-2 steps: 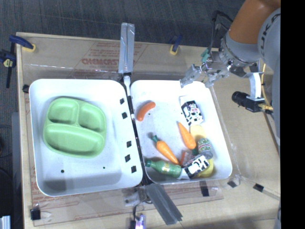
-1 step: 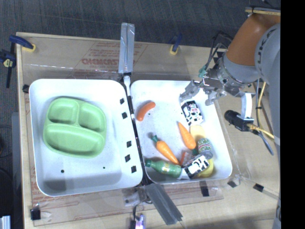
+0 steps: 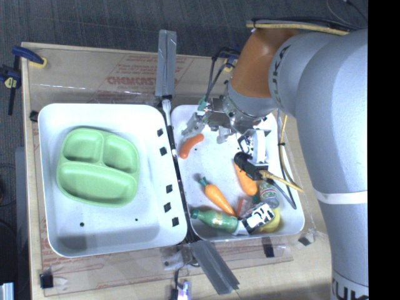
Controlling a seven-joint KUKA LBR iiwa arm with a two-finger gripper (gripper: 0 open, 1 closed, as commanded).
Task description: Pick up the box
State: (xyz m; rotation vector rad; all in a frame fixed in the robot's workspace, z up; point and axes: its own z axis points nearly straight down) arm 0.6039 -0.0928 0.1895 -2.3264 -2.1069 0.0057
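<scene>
The box (image 3: 258,218), small with black and white print, lies at the near right corner of the right bin (image 3: 289,227), against a green bottle (image 3: 215,219). The pincer (image 3: 219,125) hangs over that bin's far end, near a small orange carrot (image 3: 190,145); I cannot tell how it stands. A green divided tray (image 3: 98,165) sits in the left bin (image 3: 53,229) on the wooden counter (image 3: 87,74).

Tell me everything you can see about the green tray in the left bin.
The green tray is a pale green divided plate with rounded corners, looking like smooth plastic. It has three compartments: two smaller ones toward the far side and one long one nearer the camera. It lies flat and right side up on the floor of the left bin, toward its left side and slightly turned. Its compartments hold nothing.
</scene>
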